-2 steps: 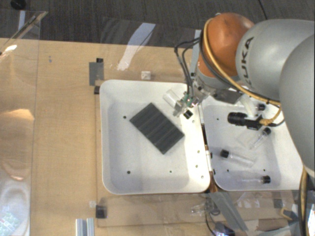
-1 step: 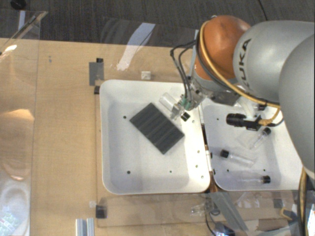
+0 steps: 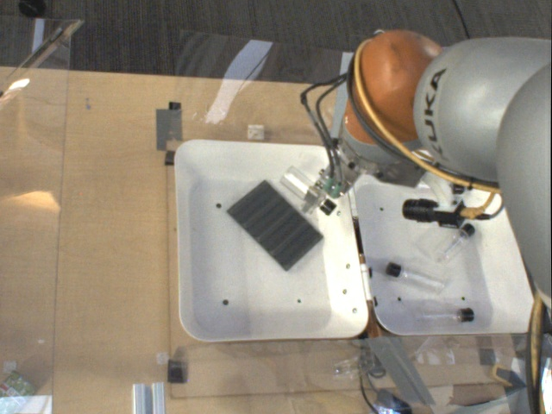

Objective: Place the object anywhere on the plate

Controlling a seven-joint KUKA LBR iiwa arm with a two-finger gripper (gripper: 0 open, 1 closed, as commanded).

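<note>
You're looking at a bulky arm point(image 3: 492, 102) with a smooth grey shell, "KUKA" lettered in dark capitals on it. A rounded orange band point(image 3: 388, 76) sits above the wrist, and thin black and yellowish cables point(image 3: 323, 115) loop around it.

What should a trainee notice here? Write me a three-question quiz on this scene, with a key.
1. True or false: the dark ribbed plate lies in the right bin.
2. Where is the gripper? A) over the left bin, by the plate's upper right edge; B) over the right bin's lower edge; C) over the bare bench left of both bins.
3. Which bin holds the black pen-like item and a clear black-capped tube?

Key: 1. False, it lies in the left bin. 2. A. 3. The right bin.
</note>
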